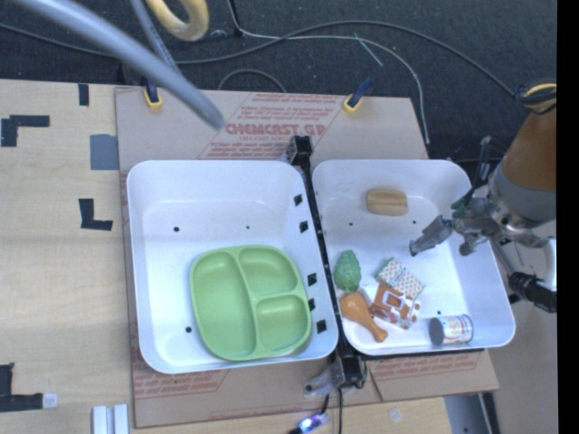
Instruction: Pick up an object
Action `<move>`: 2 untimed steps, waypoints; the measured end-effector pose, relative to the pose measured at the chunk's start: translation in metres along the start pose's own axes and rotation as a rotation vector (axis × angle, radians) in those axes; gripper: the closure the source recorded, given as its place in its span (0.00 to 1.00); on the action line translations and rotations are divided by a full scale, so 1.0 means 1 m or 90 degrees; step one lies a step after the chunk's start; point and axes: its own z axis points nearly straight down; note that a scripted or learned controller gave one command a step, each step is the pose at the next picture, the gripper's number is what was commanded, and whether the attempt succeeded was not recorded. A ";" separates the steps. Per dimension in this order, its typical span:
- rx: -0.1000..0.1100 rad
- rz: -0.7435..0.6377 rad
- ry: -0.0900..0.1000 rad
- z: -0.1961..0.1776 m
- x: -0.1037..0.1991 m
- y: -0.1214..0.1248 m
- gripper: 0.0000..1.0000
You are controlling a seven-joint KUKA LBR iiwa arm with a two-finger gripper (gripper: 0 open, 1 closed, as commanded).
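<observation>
**Two bins, a scatter of small things, and the arm at the right rim**

Dark carpet lies beyond the pale surface (54, 242), and a cardboard sheet (271, 125) printed in red carries two shallow white bins side by side; the left bin (163, 197) holds a light green divided plate (251, 302) with three compartments; the right bin (488, 306) holds all the small objects.

A tan, rounded bread-like piece (387, 202) lies alone near the far wall of the right bin; a knobbly green lump (347, 269) sits close to the divider between the bins; an orange drumstick-shaped toy (362, 315) lies just below it, slanting toward the near rim; a small packet with a chequered orange and white pattern (398, 297) rests just beside the drumstick; a short can on its side (450, 330), silver with a dark end, lies near the bin's front right corner.

The grey arm (529, 165) comes in over the right rim, and the gripper (432, 235) points leftward into the right bin; whether the jaws are spread or pressed together I cannot tell, the view being too small and dark there; nothing is seen between them; the bread piece lies up and to the left of the tip, apart from it; the packet lies below it, near but not touching; the can lies further down.
</observation>
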 end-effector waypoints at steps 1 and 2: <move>-0.007 -0.003 -0.002 -0.007 0.001 0.003 0.00; -0.005 -0.002 -0.002 0.040 0.005 -0.002 0.00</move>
